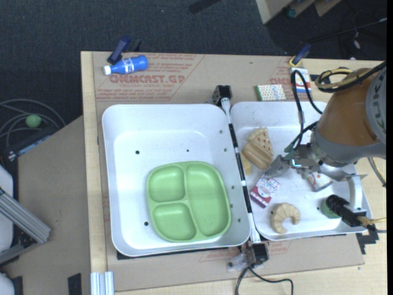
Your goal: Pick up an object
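- Red-and-white packet (264, 190) lies flat in the right bin (276, 112), close to its left wall and nearer the near edge than the far one.
- Its long axis runs roughly from far edge to near edge, the near end leaning slightly toward the left wall; the red part is at that near end.
- The gripper (279, 165) reaches in from the right and sits just beside the packet's far end. Contact cannot be made out, nor whether the claw is wide or narrow.
- A tan wedge-shaped piece (260, 145) lies toward the far-left corner of the same bin.
- A croissant (286, 216) lies by the near edge, to the packet's right.
- The left bin (123, 140) holds a green divided plate (186, 200) toward its near edge.
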Motion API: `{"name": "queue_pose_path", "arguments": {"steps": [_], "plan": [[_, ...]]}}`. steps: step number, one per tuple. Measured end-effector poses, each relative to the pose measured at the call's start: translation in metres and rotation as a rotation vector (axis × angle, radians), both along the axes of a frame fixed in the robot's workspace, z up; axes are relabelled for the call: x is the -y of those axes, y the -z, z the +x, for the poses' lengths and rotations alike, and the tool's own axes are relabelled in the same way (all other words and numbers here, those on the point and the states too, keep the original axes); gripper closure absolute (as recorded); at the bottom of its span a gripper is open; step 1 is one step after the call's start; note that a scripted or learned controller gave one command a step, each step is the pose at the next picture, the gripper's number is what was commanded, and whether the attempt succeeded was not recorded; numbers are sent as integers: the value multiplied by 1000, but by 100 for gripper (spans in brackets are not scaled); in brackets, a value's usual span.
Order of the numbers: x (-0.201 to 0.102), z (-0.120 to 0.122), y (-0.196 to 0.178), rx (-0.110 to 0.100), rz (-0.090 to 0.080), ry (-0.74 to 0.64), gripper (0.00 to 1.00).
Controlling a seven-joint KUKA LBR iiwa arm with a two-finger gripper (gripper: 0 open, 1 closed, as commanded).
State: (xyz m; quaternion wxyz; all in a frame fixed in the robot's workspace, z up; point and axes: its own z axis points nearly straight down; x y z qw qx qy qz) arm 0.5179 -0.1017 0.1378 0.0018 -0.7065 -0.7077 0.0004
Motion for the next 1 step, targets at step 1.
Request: {"name": "queue_pose_path", "arguments": {"steps": [1], "plan": [[-11, 20, 54, 1, -1, 2, 0]]}}
